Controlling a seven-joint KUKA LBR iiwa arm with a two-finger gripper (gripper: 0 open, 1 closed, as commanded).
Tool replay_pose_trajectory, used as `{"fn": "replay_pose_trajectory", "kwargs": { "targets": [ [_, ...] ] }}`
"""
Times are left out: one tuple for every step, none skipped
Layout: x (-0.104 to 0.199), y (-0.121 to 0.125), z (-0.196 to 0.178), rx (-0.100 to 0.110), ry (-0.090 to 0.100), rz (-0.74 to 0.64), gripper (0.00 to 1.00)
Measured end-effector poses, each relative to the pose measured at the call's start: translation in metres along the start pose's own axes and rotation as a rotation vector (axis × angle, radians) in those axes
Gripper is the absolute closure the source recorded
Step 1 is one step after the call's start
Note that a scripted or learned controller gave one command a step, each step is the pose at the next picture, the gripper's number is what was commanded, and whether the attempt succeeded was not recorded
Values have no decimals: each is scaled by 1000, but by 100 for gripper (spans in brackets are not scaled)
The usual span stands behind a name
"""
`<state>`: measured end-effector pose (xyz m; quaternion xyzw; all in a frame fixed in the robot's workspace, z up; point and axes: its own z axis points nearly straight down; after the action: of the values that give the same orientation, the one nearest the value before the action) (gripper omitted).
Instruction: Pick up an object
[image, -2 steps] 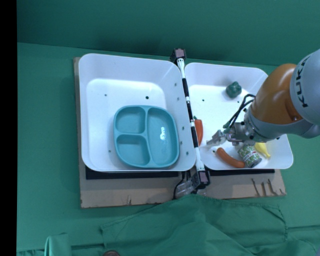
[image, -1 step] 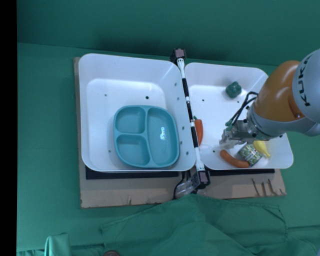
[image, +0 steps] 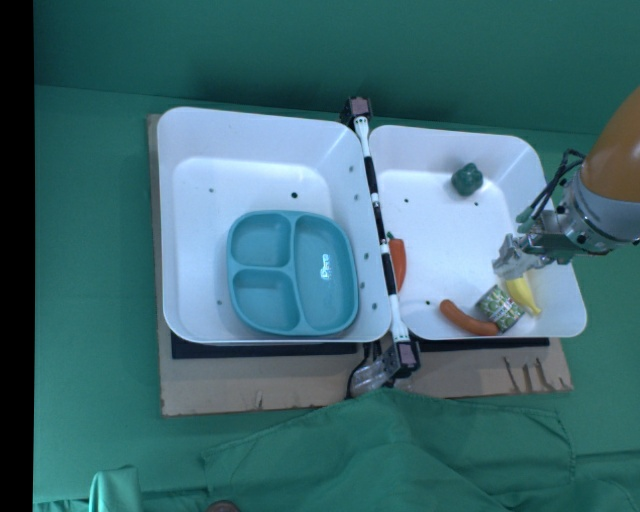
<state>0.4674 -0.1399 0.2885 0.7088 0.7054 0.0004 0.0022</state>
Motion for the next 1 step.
{"fn": "replay_pose_trajectory", "kwargs": {
  "targets": [
    [-21,0,-71,-1,0,-1,100]
  ]
}}
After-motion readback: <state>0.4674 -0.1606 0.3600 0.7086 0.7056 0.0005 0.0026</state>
